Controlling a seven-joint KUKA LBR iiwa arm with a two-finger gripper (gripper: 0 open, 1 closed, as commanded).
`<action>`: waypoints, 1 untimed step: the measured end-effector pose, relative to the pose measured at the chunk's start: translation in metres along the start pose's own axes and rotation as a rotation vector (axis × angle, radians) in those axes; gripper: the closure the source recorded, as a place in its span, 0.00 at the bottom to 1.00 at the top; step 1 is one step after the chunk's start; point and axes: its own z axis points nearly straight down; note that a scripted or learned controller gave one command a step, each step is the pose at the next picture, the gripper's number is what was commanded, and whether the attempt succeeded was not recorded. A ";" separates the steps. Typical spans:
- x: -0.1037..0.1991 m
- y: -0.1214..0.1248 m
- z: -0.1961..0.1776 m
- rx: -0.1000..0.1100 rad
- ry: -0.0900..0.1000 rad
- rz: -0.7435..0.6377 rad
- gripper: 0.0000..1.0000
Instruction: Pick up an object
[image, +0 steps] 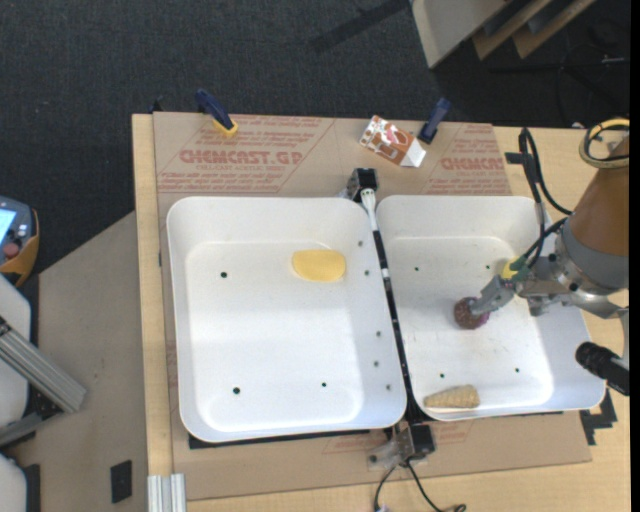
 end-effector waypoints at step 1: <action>0.015 0.049 0.107 0.001 0.001 -0.002 0.00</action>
